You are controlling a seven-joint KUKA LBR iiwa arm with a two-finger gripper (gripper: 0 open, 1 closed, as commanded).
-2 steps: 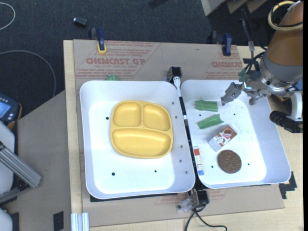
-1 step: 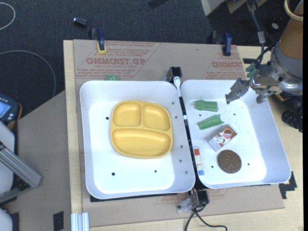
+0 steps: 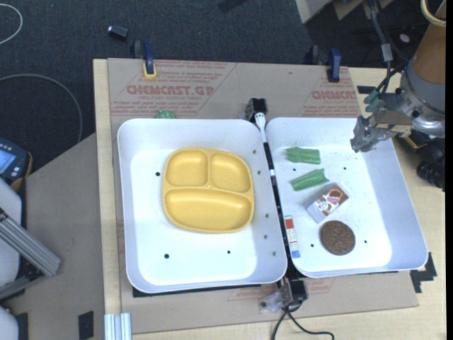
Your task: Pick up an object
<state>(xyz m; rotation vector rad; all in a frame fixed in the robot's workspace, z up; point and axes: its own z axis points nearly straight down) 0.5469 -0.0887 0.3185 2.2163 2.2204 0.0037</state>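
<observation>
From my remote station I see the gripper (image 3: 361,142) hanging over the upper right part of the right bin (image 3: 396,211); whether it is spread or pressed together I cannot tell. Below and to its left lie two green pieces (image 3: 303,155) (image 3: 308,180), a small red-and-white packet (image 3: 328,202) and a brown disc (image 3: 337,237). A yellow divided plate (image 3: 208,190) sits in the left bin (image 3: 141,225).
</observation>
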